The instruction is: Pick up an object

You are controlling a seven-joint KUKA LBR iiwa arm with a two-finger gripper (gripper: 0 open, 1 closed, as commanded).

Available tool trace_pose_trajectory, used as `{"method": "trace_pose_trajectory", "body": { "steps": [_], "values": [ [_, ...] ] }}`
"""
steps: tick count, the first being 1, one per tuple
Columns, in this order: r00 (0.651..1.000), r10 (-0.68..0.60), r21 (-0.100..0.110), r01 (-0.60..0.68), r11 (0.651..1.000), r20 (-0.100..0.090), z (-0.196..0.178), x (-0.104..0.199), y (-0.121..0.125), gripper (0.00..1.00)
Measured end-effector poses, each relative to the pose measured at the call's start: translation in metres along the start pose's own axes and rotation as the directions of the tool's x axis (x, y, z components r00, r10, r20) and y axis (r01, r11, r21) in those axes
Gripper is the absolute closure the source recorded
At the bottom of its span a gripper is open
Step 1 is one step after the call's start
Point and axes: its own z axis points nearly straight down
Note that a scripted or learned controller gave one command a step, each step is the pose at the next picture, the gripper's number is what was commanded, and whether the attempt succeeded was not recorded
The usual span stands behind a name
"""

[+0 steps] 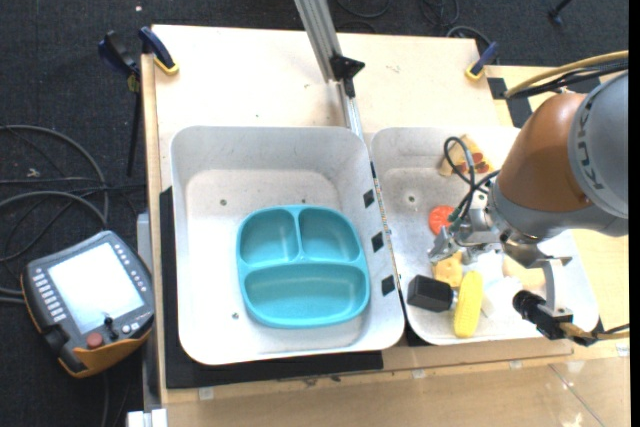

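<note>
Reaching in over the right bin (400, 160), the grey arm (560, 165) with its orange band hung low above a small heap of things, and its claw (452, 243) sat just above a pale yellow lump (449, 268). Whether the claw was spread or pressed together could not be told, and nothing could be seen gripped in it. Taking the yellow corn-shaped piece (467, 303) as the landmark, a black block (428, 293) lay just beside it toward the left bin (200, 155), the yellow lump lay just beyond it, and a small orange-red piece (441, 216) lay farther back. A teal divided tray (300, 265) rested in the left bin, well apart from the corn-shaped piece. Both bins stood on the pale bench (250, 75).
</note>
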Motion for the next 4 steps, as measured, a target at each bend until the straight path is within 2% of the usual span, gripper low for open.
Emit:
{"method": "trace_pose_trajectory", "body": {
  "steps": [1,3,4],
  "values": [
    [1.000,-0.004,-0.006,0.004,1.000,0.001,-0.063,0.002,0.002,1.00],
    [1.000,-0.004,-0.005,0.004,1.000,0.001,-0.160,0.010,0.012,1.00],
    [1.000,-0.010,0.000,0.010,1.000,-0.001,-0.155,0.069,0.022,1.00]
  ]
}}
